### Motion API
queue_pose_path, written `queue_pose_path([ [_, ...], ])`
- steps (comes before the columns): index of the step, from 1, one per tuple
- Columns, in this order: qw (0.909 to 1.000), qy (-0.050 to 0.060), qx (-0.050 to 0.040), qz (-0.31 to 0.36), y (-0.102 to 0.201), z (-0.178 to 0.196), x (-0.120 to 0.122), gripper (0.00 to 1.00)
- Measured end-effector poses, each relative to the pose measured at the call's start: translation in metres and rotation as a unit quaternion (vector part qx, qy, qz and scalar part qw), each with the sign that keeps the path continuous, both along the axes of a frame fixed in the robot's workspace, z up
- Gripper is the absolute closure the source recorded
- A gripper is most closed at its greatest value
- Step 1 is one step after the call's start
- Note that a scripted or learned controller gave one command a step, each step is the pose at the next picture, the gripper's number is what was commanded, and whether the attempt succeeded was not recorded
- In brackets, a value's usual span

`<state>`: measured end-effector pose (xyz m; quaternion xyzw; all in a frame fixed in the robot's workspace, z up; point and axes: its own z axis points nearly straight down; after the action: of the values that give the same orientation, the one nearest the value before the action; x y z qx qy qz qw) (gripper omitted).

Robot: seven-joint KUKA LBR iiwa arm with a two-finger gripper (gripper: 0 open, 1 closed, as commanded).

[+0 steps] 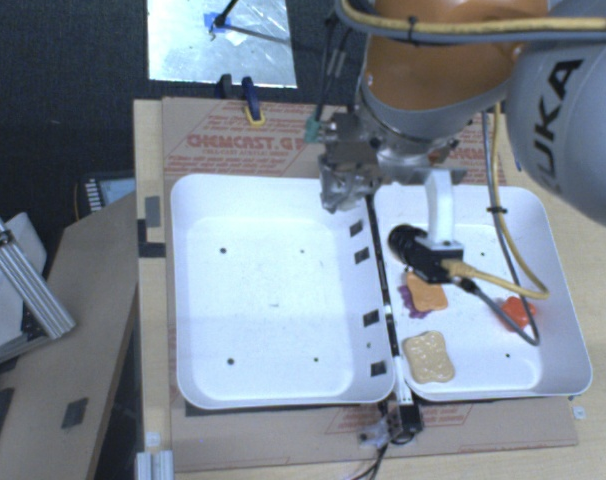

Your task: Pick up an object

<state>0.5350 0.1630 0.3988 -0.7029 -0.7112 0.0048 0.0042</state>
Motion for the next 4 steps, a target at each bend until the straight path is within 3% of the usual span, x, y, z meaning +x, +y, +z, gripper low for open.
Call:
queue_pose_path([
  [1,1.0000,-0.006,0.0002,-0.007,-0.056,0.004,-0.028,1.00],
  [2,0.9999,-0.011,0.0026,-0.003,-0.031,0.083,-0.049,1.00],
  [3,0.9999,-0.010,0.0022,-0.002,0.015,0.139,-0.043,1.00],
  [4,1.0000,-0.009,0.0014,-0.002,0.065,0.136,0.026,1.00],
])
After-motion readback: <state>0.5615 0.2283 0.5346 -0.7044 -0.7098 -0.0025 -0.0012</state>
